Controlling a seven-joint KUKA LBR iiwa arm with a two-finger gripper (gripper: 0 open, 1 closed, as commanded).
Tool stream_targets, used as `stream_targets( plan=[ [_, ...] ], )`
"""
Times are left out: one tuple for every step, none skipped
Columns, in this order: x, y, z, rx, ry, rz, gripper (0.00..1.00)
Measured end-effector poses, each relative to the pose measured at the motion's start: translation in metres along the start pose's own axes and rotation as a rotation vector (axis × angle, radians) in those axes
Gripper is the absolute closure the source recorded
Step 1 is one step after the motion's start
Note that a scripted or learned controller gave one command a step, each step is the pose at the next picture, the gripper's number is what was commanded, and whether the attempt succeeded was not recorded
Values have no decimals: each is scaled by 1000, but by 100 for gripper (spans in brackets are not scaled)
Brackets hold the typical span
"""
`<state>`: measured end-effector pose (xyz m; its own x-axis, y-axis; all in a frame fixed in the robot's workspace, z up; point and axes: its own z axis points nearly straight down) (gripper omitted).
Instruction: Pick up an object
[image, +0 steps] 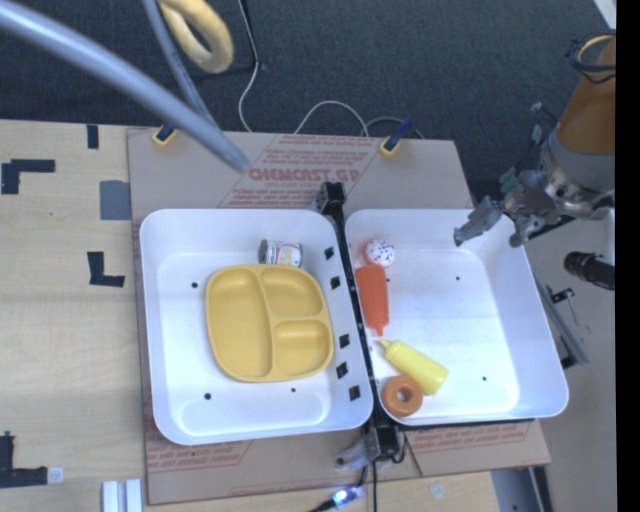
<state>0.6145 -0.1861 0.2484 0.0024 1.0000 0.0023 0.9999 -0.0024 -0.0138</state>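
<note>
My gripper (492, 228) hovers over the back right rim of the right bin (520, 330), its two grey fingers spread apart with nothing between them. In that bin, along its left side, lie an orange carrot-like piece (373, 297), a small white speckled ball (379, 251), a yellow squeeze bottle (414, 366) and an orange ring (403, 395). All of them are well to the left of the gripper. The left bin (170, 300) holds a yellow divided plate (267, 322) and a small tin can (280, 252) lying behind it.
A black divider (343, 290) runs between the two bins. Both bins rest on a cardboard sheet (300, 170) with yellow and blue clips at its back corners. A grey pole (120, 75) crosses the upper left. The arm's orange band (590, 95) is at the far right.
</note>
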Motion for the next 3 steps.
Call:
stream_targets(
  plan=[
    [1,2,-8,-12,-3,-4,0],
    [3,3,57,-6,-2,-4,0],
    [4,6,101,-8,-2,-4,0]
  ],
)
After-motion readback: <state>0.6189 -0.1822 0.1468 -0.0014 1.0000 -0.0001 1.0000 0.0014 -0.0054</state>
